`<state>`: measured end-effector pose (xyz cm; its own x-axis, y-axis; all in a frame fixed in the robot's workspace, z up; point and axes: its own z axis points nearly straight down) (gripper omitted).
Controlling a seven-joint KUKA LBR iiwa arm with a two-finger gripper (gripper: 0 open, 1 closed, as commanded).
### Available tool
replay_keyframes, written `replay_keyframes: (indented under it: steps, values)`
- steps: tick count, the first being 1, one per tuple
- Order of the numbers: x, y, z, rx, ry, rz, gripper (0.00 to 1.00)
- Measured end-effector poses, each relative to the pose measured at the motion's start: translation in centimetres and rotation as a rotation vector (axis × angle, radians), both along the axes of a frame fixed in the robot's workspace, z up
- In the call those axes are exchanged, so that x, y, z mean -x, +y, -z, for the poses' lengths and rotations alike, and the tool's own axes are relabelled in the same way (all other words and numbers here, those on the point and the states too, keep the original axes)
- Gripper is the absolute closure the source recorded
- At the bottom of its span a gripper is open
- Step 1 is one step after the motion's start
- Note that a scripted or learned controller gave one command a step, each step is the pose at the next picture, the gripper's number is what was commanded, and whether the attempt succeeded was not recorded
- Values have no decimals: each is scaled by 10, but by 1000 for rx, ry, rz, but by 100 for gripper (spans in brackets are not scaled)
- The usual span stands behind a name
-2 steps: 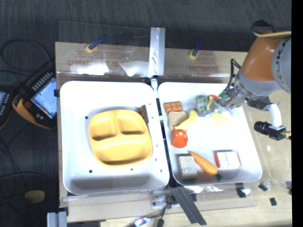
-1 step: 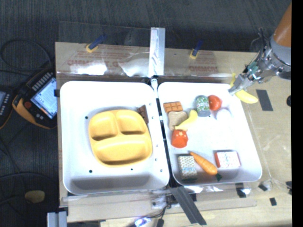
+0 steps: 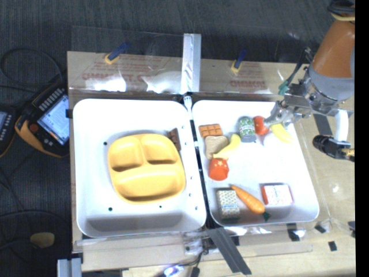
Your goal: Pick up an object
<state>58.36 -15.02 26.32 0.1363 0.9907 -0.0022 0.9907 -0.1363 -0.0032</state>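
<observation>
My gripper (image 3: pixel 281 115) hangs over the far right corner of the right bin (image 3: pixel 305 178). Just below it lie a yellow piece (image 3: pixel 281 133) and a small red item (image 3: pixel 260 124), and I cannot tell whether it touches either. Further left in this bin are a grey-green can (image 3: pixel 247 128), a yellow banana-like piece (image 3: pixel 233 142), a bread slice (image 3: pixel 215 145) and a brown waffle (image 3: pixel 210 130). A red tomato (image 3: pixel 219 168) sits mid-left. Near the front lie a carrot (image 3: pixel 249 198), a checkered box (image 3: pixel 228 203) and a red-and-white box (image 3: pixel 275 194).
The left bin (image 3: pixel 86 154) holds a yellow divided tray (image 3: pixel 147 166), with a small brown item (image 3: pixel 173 137) at its far right corner. A divider ridge (image 3: pixel 196 154) separates the bins. A handheld controller (image 3: pixel 49 120) lies off the bench at left.
</observation>
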Motion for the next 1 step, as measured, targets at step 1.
replay_keyframes:
  steps: [1]
  values:
    - [44,52,-70,-1,-1,-132,100]
